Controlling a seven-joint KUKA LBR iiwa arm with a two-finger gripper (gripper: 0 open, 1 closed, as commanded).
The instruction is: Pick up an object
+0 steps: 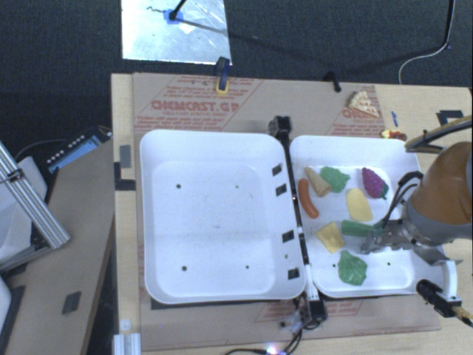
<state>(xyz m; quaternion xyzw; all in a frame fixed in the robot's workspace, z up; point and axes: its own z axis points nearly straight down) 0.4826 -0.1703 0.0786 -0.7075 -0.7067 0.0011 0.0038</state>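
Observation:
The right bin (pixel 392 287) holds several toy foods: a red-orange sausage (pixel 308 198), a tan cone (pixel 316 182), a green leafy piece (pixel 335 177), a purple piece (pixel 375 183), a yellow piece (pixel 359 204), a yellow wedge (pixel 330 237), a long green piece (pixel 354 228) and a green lump (pixel 352 268). My gripper (pixel 373 240) is low in this bin, reaching in from the right. Its tip sits at the right end of the long green piece. The orange-banded wrist (pixel 446 191) covers the bin's right side.
The left bin (pixel 214 213) stands beside the right one, with a black hinge strip (pixel 292 205) between them. A toy pizza slice (pixel 363 103) and a yellow clamp (pixel 222 76) lie on the cardboard behind the bins.

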